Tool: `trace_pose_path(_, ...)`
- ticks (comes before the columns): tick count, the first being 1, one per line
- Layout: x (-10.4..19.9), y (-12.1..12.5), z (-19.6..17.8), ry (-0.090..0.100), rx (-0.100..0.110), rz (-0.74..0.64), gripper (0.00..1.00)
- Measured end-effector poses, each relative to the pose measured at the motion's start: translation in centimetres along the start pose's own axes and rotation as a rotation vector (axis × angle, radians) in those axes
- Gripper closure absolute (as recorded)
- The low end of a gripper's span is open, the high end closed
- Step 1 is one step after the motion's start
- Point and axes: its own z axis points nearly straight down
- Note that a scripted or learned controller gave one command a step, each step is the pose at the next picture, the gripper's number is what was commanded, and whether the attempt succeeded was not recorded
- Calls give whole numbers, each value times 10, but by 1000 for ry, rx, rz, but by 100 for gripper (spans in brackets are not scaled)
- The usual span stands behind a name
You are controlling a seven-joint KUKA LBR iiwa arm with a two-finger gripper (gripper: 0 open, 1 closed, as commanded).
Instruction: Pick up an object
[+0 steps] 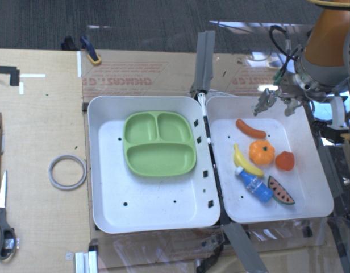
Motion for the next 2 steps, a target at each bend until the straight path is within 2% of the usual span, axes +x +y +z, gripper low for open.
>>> trace_pose_path(1, -24, 38, 137, -1, -3, -271, 0)
trace_pose_path(2, -26, 38, 127, -3, -5, -268, 100)
